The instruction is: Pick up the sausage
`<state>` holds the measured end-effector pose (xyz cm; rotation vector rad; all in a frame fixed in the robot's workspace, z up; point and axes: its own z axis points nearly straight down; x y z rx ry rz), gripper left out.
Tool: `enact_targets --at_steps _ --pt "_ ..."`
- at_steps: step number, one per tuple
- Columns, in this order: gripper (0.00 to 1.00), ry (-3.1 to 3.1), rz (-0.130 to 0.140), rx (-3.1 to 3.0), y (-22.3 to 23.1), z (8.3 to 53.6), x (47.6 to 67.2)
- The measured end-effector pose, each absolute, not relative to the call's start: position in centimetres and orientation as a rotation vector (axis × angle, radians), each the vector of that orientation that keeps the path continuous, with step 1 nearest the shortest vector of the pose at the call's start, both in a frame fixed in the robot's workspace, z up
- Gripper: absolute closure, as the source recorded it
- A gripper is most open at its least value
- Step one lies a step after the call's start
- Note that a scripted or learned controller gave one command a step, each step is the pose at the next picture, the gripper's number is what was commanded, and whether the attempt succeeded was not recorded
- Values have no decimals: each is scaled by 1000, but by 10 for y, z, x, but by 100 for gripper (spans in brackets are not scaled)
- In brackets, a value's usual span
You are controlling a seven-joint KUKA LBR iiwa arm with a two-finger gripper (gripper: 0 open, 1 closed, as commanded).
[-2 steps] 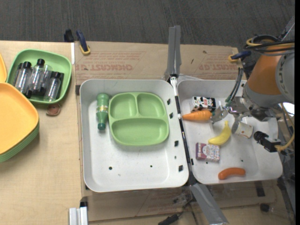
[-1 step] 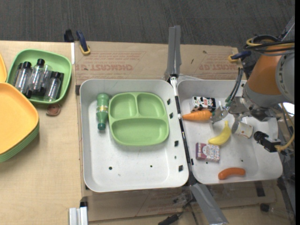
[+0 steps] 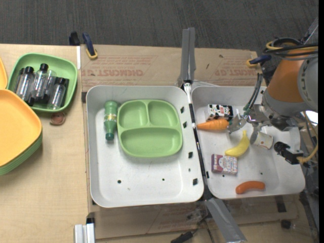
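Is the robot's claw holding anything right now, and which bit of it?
Nothing. The gripper hangs open above the banana, next to the carrot. The sausage lies apart, untouched, near the bin's front.

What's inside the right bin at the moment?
In the right bin: a sausage by the near edge, purple packet, banana, carrot, a small black-and-white carton. The gripper and arm cover the bin's far right part.
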<state>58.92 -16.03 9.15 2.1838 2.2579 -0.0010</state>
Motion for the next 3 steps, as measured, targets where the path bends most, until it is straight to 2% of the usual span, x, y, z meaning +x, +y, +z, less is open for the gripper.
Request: enact_targets --at_steps 3 --pt "0 2258 -1 2184 -160 91 589"
